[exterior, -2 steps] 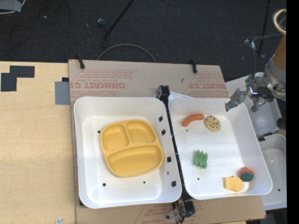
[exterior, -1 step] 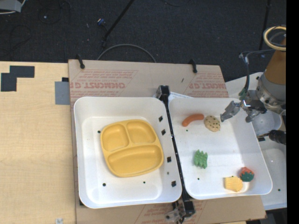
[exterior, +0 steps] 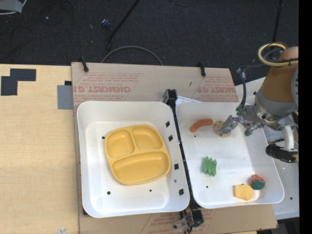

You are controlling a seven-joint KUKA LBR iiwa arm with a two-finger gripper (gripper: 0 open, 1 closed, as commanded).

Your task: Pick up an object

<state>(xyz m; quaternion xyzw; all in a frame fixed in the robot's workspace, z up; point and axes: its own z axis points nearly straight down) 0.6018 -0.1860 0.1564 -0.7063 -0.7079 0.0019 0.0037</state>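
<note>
The right bin (exterior: pixel 263 155) holds several small items. An orange sausage-shaped piece (exterior: pixel 201 125) lies near its back left. Beside it sits a tan round piece (exterior: pixel 223 129). A green ridged piece (exterior: pixel 209 165) lies mid-bin. A yellow wedge (exterior: pixel 243 192) and a red-and-green berry (exterior: pixel 258 182) rest at the front right. My gripper (exterior: pixel 240 126) hangs low over the bin's back right, its fingers spread apart and open. The left fingertip (exterior: pixel 230 125) is right at the tan piece's edge. Nothing is between the fingers.
The left bin (exterior: pixel 92 130) holds a yellow divided plate (exterior: pixel 138 154). A black divider (exterior: pixel 178 150) runs between the bins. Cables and a black fitting (exterior: pixel 280 152) sit by the arm at the right rim. Cardboard lies under both bins.
</note>
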